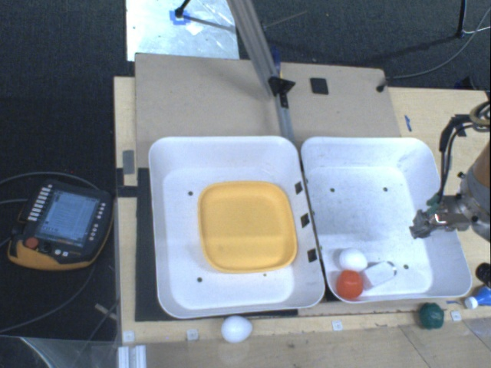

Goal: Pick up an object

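Camera view looks down on the surface point(360, 336), and along its near edge, outside the bins, lie a white egg-shaped object point(236, 328) and, toward the near right corner, a dark green ball point(431, 315) beside a small blue-and-white item point(476, 300). Just beyond, in the near left corner of the right bin point(368, 159), sit the likeliest targets: a red ball point(350, 284), a white ball point(352, 260) touching it on its far side, and a small clear-looking piece point(381, 271) just beside both. The pincer point(430, 225) hangs over that bin's right edge, apart from these objects; nothing shows between its fingers, and whether they are open or closed cannot be told. By my reading no pick has been made: the approach, the grasp and the lift are all left. The cluster is crowded against the bin wall, which may hamper a clean grip. The left bin point(173, 167) holds a yellow plate point(248, 226) at its centre. Off the surface's left edge rests a control pendant point(60, 225). At the far edge a grey pole point(257, 41) slants up over a cardboard sheet point(199, 90).
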Controlling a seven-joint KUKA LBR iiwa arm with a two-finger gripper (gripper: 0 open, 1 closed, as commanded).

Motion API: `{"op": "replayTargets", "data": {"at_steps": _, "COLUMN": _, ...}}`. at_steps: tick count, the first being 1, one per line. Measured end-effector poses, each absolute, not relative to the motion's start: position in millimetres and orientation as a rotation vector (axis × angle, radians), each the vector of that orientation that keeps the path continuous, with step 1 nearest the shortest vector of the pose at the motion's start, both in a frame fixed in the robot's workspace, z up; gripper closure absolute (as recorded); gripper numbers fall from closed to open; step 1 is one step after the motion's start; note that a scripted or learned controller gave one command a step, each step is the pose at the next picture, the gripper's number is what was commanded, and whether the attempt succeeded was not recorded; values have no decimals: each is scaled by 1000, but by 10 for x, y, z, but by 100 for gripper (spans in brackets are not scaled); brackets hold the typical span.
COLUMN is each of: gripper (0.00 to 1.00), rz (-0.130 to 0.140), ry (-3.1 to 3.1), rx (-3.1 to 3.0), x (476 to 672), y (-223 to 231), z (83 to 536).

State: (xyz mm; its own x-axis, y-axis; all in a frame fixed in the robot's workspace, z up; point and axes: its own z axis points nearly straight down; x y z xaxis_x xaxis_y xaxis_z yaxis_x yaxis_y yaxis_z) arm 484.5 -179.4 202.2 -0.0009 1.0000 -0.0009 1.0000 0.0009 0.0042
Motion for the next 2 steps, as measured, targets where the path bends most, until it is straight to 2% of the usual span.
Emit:
{"op": "replayTargets", "data": {"at_steps": 1, "gripper": 100, "rz": 4, "ry": 2220, "rx": 2218, "x": 4855, "y": -1796, "z": 2463}}
{"op": "replayTargets", "data": {"at_steps": 2, "gripper": 100, "rz": 2, "ry": 2227, "rx": 2216, "x": 4924, "y": -1229, "z": 2356}}
